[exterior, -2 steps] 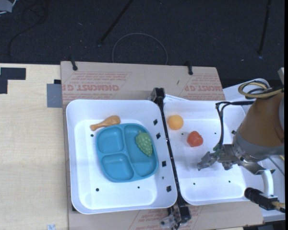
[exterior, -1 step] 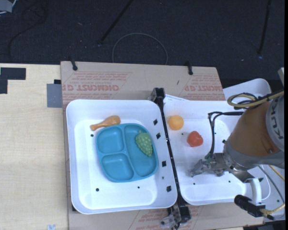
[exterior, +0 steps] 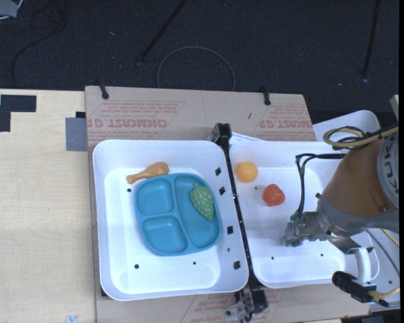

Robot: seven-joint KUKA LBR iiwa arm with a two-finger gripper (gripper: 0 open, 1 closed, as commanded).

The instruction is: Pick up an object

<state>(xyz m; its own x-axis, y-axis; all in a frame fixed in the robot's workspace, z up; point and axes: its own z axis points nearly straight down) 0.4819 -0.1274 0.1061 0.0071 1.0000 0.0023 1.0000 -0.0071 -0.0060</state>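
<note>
Claw (exterior: 295, 237): low in the right bin (exterior: 283, 278), grip state cannot tell
Nearest object: red toy (exterior: 273, 194), centre-right of frame
Handling: likely light, rigid, smooth; pinch across its middle

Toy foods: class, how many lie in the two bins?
4: a drumstick and grapes in the left bin, an orange and a tomato in the right. The arm may hide more.

Even overhead light; white bins (exterior: 114, 180) bright, near glare; floor (exterior: 188, 25) dark; slight softness, faint shadows.
</note>
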